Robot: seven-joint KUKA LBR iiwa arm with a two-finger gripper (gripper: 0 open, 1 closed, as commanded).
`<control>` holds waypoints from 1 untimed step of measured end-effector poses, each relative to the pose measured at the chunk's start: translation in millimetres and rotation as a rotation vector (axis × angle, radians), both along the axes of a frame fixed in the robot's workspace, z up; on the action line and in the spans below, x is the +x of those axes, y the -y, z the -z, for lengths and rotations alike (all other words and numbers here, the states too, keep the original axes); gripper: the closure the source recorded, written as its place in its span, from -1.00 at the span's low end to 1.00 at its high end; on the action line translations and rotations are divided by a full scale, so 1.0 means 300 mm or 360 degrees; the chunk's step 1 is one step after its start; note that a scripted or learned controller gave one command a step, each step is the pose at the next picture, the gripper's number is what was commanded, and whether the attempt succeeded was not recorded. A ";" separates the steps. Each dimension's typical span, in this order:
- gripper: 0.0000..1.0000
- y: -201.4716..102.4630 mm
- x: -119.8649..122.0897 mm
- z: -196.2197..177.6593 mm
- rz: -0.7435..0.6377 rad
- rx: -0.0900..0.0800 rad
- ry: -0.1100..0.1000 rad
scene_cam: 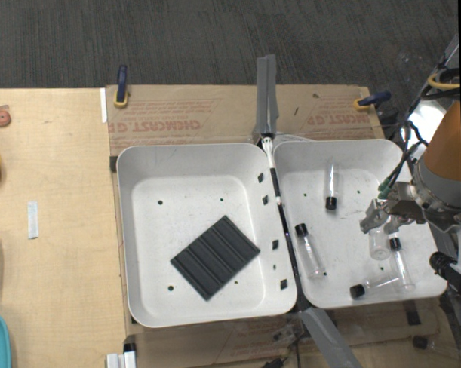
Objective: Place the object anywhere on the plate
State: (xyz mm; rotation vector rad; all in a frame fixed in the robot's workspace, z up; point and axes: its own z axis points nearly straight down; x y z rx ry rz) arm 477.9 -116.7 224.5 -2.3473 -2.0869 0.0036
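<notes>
Nearest, a clear plastic tube with black cap (379, 285) lies in the right white bin (320, 150). Whether my claw (378, 226) is spread or pinching, I cannot tell. Dark ribbed rectangular plate (216, 257) sits bare in the left bin (134, 220); placement not yet done

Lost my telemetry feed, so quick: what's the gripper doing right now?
Gripper: low in the right bin over a clear vial; open or shut cannot be told.
</notes>
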 end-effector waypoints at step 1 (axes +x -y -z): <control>1.00 -0.191 -0.001 0.038 -0.0017 0.0000 -0.0003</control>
